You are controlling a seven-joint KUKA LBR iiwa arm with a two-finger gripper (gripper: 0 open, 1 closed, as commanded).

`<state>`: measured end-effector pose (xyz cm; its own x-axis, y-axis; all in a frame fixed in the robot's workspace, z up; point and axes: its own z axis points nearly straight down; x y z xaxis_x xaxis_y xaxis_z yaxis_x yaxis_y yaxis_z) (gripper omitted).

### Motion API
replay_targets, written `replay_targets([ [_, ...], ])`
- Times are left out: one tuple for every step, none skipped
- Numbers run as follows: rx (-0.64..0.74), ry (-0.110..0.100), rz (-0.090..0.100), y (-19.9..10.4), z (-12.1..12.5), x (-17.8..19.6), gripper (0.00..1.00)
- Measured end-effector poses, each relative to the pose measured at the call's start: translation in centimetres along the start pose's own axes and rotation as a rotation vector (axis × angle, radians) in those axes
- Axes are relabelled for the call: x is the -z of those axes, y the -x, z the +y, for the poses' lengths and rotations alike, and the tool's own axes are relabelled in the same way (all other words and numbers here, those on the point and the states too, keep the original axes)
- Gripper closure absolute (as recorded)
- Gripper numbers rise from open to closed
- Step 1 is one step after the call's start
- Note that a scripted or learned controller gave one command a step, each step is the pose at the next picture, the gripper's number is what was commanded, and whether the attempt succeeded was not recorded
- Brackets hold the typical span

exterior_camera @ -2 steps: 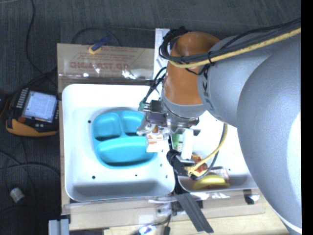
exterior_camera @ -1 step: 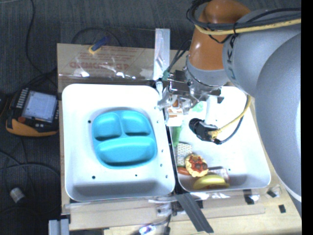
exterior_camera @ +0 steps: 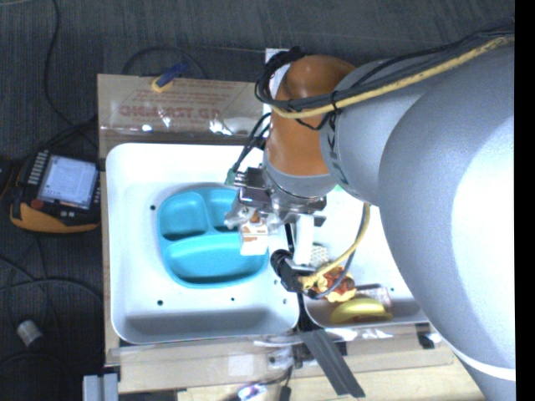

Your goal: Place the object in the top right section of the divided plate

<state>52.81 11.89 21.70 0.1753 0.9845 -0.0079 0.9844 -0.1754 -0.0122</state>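
A blue divided plate (exterior_camera: 196,261) lies in the left white bin (exterior_camera: 134,307). It has two small sections at the top and one large section below. My gripper (exterior_camera: 255,220) hangs over the plate's right edge, beside the top right section (exterior_camera: 219,205). A small white and orange object (exterior_camera: 253,241) sits right under the gripper tip, over the plate's right rim. The wrist hides whether the object is gripped or resting on the plate.
The right bin holds a yellow banana (exterior_camera: 359,310) and a red and orange item (exterior_camera: 336,288) near its front. A clear plastic bag (exterior_camera: 171,107) lies behind the left bin. A handheld device (exterior_camera: 58,186) sits on the floor at the left.
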Motion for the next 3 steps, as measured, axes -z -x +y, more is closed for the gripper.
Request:
replay_targets([
  [0.0, -0.012, -0.008, 0.1, -0.1, 0.3, 1.0],
  [-0.281, 0.004, -0.002, 1.5, 6.2, 12.0, 1.0],
  [-0.321, 0.0, -0.001, -2.7, 2.9, 0.0, 1.0],
])
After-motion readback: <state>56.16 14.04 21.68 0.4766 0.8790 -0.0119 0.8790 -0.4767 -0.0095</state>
